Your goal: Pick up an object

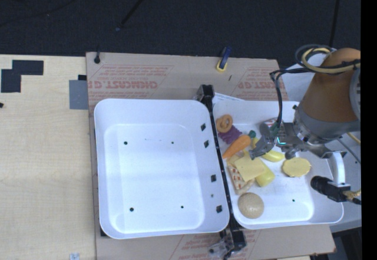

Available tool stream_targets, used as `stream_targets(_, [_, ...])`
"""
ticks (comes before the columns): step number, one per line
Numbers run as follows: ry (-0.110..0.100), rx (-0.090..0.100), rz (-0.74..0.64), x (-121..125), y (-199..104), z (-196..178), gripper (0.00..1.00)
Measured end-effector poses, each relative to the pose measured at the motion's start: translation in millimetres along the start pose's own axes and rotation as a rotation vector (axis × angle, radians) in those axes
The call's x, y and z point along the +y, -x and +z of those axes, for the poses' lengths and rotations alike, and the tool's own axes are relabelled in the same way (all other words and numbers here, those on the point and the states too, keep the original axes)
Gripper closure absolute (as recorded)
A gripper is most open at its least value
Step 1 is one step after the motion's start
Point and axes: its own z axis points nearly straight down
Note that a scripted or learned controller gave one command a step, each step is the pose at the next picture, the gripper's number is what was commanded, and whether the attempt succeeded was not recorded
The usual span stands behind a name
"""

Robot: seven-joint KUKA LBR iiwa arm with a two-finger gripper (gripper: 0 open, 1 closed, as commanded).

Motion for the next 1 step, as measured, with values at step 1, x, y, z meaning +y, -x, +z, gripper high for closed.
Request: stream_targets(1, [0.006, -0.005, 0.000, 54.8, 33.5, 95.4, 0.00])
